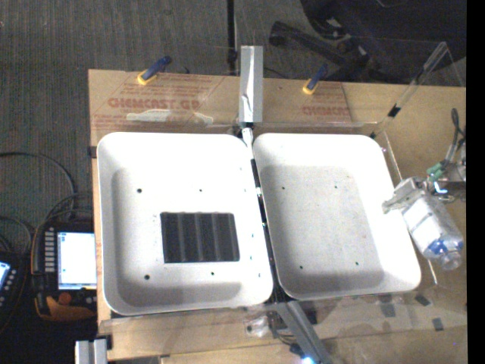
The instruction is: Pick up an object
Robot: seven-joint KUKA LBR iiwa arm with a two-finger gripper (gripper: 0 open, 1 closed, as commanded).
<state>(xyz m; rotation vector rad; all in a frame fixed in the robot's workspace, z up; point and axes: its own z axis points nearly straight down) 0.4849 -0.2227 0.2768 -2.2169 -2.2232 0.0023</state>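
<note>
A brown bench [167, 101] is set on dark carpet, and two shallow white bins are laid on it edge to edge, so that one reach can serve both. The board at the back is held down by a blue and yellow clamp [154, 70], presumably to stop it shifting under the arm.

The gripper [424, 203] is seen over the outer rim of the nearer bin [318, 139], at the side from which the arm enters. Whether it is released or clenched cannot be told. A pale, clear-looking body with a blue patch [436, 241] is seen just beside it. Whether this is part of the tool or something carried cannot be told either.

On the nearer bin's floor, directly beside the gripper, only small dark dots and faint scuffing are seen. The one plain candidate for picking, a dark ribbed rectangular object [199, 237], is found well apart from the gripper, across the whole nearer bin, lying flat on the floor of the farther bin [174, 136]. The pick is therefore judged not yet made.
</note>
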